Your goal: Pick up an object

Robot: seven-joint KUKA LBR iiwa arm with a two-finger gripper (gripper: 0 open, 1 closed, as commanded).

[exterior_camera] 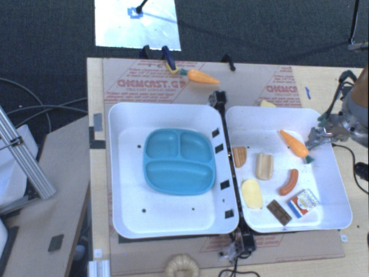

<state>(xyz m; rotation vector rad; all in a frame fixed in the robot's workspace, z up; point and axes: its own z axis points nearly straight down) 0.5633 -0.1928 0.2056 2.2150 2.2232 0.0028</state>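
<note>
Tray [179, 160] in L bin [124, 172]

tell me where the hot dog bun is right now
The bun lies in the right bin, near its middle, between the bread slice on its left and the sausage on its lower right.

My gripper [316, 137] is at the right bin's [340, 183] far edge. A carrot [293, 143] lies just beside it. A sausage [289, 182] lies nearer me.
</note>
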